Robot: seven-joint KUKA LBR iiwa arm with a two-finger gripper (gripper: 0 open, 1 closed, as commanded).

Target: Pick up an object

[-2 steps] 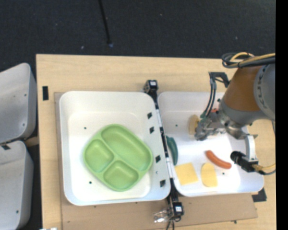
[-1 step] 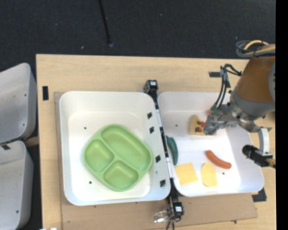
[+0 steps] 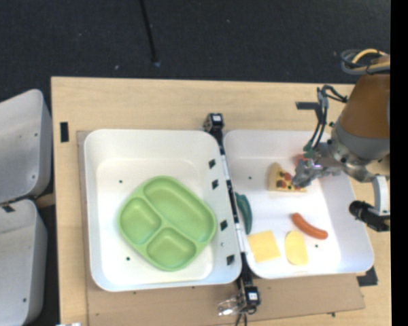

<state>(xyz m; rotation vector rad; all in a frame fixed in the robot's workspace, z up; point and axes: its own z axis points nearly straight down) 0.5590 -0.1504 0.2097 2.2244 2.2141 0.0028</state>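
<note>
In the right bin (image 3: 347, 257) lie several toy foods. A pizza slice (image 3: 279, 179) rests near the bin's middle back. A red sausage (image 3: 309, 226) lies to its front right. A yellow square of cheese (image 3: 264, 245) and a pale yellow oval piece (image 3: 296, 248) sit near the front wall. A dark green piece (image 3: 243, 210) leans against the left wall. My gripper (image 3: 303, 175) hangs low at the pizza slice's right edge, touching or just above it. The grey arm with its orange band (image 3: 367, 107) reaches in from the right.
The left bin (image 3: 102, 161) holds a green divided plate (image 3: 166, 221). A ridge with black clips (image 3: 226, 195) separates the two bins. Cables (image 3: 319, 114) trail by the arm at the back right. The wooden bench (image 3: 143, 100) surrounds both bins.
</note>
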